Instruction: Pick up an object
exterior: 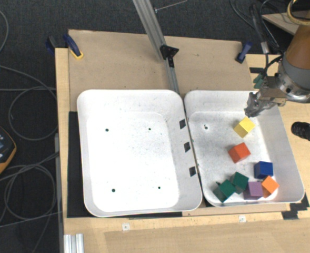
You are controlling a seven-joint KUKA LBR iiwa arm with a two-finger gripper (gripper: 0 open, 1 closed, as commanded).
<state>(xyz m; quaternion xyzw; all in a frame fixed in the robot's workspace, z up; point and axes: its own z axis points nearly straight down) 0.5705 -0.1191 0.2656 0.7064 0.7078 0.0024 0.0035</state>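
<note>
The wooden bench [144, 57] takes up most of the view, with blue clamps at its far corners and dark carpet and loose cables around it. Two shallow white bins sit on it side by side, touching along their inner edges. The left bin [91, 107] has a speckled floor with a few small dark dots. The right bin [286, 141] holds all the blocks.

The grey arm [302, 62], with its orange band, reaches in from the right and ends over the far right part of the right bin. The gripper [253, 108] points down just above and beside the yellow block [244, 127]; whether it touches the block cannot be told. The picture is too coarse to tell whether the gripper is spread or pressed together, and no block shows pinched in it.

The yellow block lies in the far half of the right bin. The red block [239, 152] sits near it toward the middle. A cluster fills the near right corner: a blue block [263, 169], an orange block [270, 185], a purple block [255, 189], and two dark green blocks [232, 186] touching each other at the near edge.
</note>
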